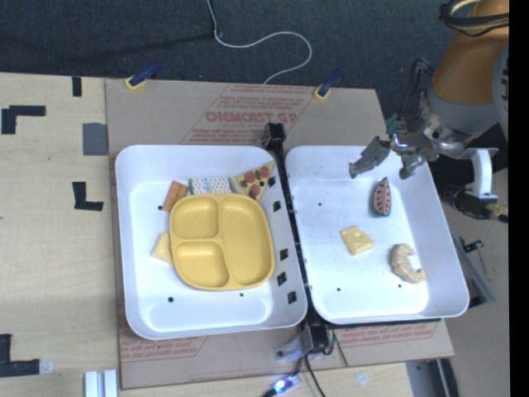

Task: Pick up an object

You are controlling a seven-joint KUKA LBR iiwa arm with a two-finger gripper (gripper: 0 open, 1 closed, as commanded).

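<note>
The claw [385, 162] hangs over the far edge of the right bin [331, 213], its two fingers spread apart with nothing between them. Just below it, near the bin's far right corner, lies the watermelon slice [381, 197], the closest candidate for the pick. To do this well, I judge the claw should drop straight over the slice, line its fingers across the narrow width, not the length, and go low enough to catch the thin piece before closing; a shallow descent would likely slip off the top.

The right bin holds three things: one watermelon slice, one cheese wedge [357, 241] near the middle, and one croissant [406, 264] towards the near right corner, all well apart from one another.

The left bin [136, 222] holds one yellow divided plate [221, 242] at its centre, with several small toy foods tucked behind and beside it: an orange strip [174, 195], a pizza slice [255, 179], a pale checked piece [208, 186], and a yellow bit [161, 247] at the plate's left edge.
</note>
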